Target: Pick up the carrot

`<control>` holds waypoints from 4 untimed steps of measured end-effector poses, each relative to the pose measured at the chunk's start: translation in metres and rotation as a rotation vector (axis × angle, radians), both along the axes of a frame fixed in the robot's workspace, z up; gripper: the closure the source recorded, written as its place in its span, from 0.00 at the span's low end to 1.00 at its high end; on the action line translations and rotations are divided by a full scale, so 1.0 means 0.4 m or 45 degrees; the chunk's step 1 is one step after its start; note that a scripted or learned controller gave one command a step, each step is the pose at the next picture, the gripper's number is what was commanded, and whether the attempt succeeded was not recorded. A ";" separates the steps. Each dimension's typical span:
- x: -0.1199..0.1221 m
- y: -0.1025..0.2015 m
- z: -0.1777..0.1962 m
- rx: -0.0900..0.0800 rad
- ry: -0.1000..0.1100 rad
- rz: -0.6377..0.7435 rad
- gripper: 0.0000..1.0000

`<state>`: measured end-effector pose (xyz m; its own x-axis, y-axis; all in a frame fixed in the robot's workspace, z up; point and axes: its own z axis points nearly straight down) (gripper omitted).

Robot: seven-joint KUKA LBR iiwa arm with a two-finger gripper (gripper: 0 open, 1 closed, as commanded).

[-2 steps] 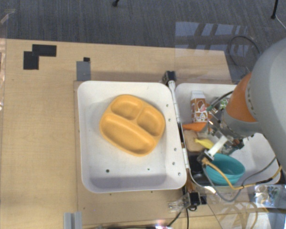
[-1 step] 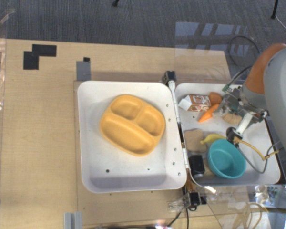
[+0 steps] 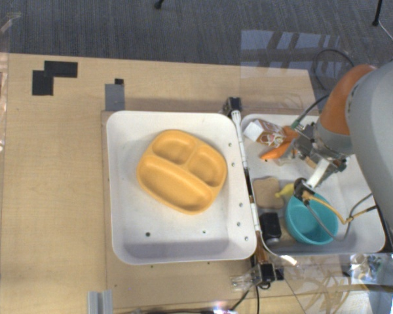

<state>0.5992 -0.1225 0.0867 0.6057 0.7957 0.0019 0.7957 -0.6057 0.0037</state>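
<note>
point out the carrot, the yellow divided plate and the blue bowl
carrot [image 3: 276,153]: camera view, middle of its orange body
yellow divided plate [image 3: 158,173]: camera view, floor of its long compartment
blue bowl [image 3: 300,228]: camera view, its inner wall

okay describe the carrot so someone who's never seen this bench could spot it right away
Look at the right bin, the one the arm reaches into, not the left bin holding the yellow divided plate. Near that bin's far end, just left of the tool, lies the carrot. It is the small orange piece, unlike the teal bowl nearer the camera.
</note>
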 end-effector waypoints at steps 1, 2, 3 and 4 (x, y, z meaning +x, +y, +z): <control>0.096 0.014 0.000 0.013 0.076 -0.301 0.00; 0.068 -0.156 -0.004 0.007 0.008 -0.047 0.00; 0.131 -0.118 0.014 -0.001 0.071 -0.261 0.00; 0.142 -0.062 0.006 -0.008 0.066 -0.762 0.00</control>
